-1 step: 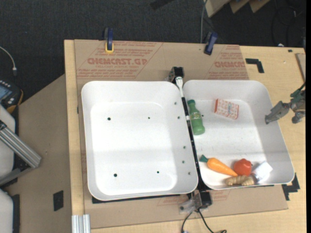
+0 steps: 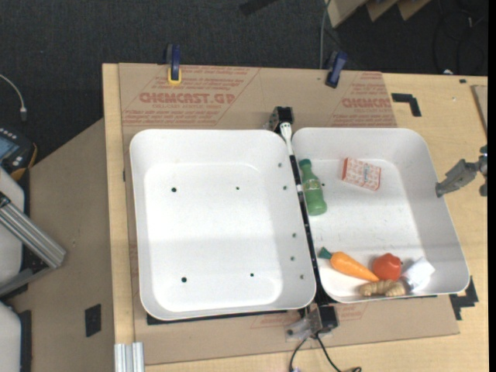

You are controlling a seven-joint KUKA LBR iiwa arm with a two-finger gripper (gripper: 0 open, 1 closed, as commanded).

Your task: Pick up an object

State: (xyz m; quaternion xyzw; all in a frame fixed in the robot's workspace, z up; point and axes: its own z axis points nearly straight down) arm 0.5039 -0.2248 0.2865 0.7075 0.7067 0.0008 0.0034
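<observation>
At the far right edge of the view, a grey hand (image 2: 463, 177) reaches in just over the right rim of the right bin (image 2: 403, 142). It is seen only partly, and I cannot tell if it is open or closed. Nothing is seen between its parts, and it touches none of the objects.

The right bin has much free floor in its middle and along its right side, under the hand. The objects lie at the edges. A small white packet with red print (image 2: 361, 174) lies flat in the upper middle, apart from the rest. A green bottle (image 2: 313, 187) lies along the left wall, its cap pointing to the far side. In the near corner there is a group close together: an orange carrot (image 2: 350, 266) with a green top, a red tomato (image 2: 388, 266) just beside it, a brown ginger root (image 2: 382, 288) in front of them against the near rim, and a small white object (image 2: 421, 274) to the right of the tomato.

The left bin (image 2: 139, 208) touches the right bin along the middle line, where a black strip runs between them. Both bins rest on a brown cardboard sheet (image 2: 232, 91) on the worktop, which is fixed at the far edge by two blue clamps (image 2: 173, 62).
</observation>
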